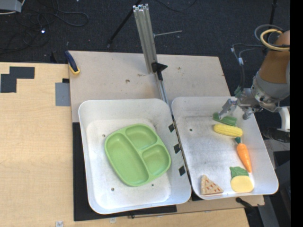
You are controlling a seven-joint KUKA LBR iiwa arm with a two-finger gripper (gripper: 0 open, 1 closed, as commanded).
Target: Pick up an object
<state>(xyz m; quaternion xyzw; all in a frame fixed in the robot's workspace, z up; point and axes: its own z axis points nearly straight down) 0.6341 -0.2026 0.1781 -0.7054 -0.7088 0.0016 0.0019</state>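
Observation:
The right bin (203, 141) holds a yellow corn cob (227, 130) with a green piece (225, 119) just behind it, an orange carrot (243, 156), a yellow slice with a green top (241, 180) and a tan waffle wedge (209, 185). My gripper (239, 108) hangs over the bin's far right corner, just above and right of the green piece and the corn. Its two fingers are spread, one at the left (229, 106) and one at the right (248, 111), with nothing between them.
A green divided plate (137, 153) lies in the left bin (94, 122). An upright aluminium post (146, 37) stands behind the bins. A wooden surface (33, 141) lies to the left. Cables hang near the arm at the right.

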